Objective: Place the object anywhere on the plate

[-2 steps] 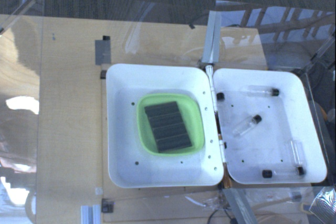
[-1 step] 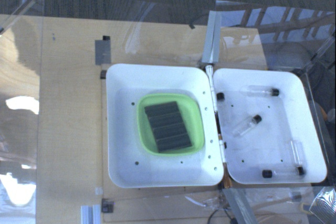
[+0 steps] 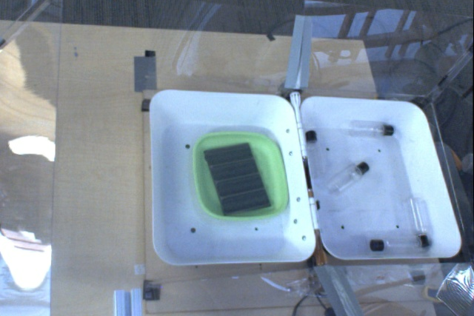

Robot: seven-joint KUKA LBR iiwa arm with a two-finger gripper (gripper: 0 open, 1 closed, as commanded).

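A light green square plate [image 3: 204, 196] sits in the middle of the left white bin [image 3: 172, 129]. On it lies a dark grey ridged rectangular block [image 3: 236, 178], set slightly askew. In the right white bin [image 3: 415, 122] lie three clear vials with black caps: one near the back [image 3: 368, 129], one near the middle [image 3: 347, 176], one at the right front [image 3: 418, 218].
Two small black caps lie in the right bin, one at its left back [image 3: 311, 135] and one at its front [image 3: 376, 245]. A grey metal bar [image 3: 298, 54] stands behind the seam between the bins. The wooden bench [image 3: 89, 159] spreads out to the left.
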